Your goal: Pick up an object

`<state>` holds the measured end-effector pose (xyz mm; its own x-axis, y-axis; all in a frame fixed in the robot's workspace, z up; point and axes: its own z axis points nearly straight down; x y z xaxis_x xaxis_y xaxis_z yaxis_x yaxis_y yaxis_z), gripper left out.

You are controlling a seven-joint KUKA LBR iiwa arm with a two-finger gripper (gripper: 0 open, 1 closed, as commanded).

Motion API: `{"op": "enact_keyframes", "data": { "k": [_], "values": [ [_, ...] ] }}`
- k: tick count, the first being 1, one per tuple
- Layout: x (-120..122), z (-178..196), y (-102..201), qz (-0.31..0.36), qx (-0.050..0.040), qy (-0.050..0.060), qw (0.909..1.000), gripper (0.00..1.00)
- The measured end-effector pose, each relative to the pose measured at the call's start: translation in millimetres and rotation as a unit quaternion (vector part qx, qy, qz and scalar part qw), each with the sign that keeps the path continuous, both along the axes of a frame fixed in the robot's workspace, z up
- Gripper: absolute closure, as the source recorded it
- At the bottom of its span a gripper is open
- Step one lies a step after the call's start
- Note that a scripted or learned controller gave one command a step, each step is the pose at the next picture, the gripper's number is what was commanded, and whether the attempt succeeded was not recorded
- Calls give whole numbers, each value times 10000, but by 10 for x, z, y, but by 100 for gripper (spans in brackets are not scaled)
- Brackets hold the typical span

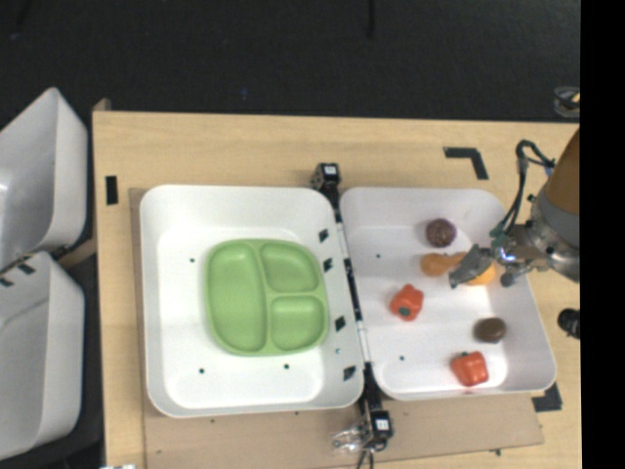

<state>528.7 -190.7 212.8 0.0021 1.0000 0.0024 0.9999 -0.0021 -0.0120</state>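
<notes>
Light wooden bench top (pixel 234 149) fills most of the scene, pale tan, evenly lit from above, no hard shadows. Black corner marks (pixel 467 159) are taped or printed on the wood near the far right and the near right edge. Beyond the bench the floor (pixel 293 37) is dark, almost black, with a thin cable (pixel 370 3) running across it. At the left edge stand two white moulded shapes (pixel 34 262), one behind the other; cannot tell what they are.
</notes>
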Motion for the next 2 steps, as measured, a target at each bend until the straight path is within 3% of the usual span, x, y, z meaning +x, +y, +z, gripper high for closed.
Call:
{"op": "enact_keyframes", "data": {
  "k": [1, 2],
  "values": [
    [29, 72, 3, 17, -15, -63, 10000, 0],
    [51, -447, 92, 11, -15, -45, 10000, 0]
  ]
}}
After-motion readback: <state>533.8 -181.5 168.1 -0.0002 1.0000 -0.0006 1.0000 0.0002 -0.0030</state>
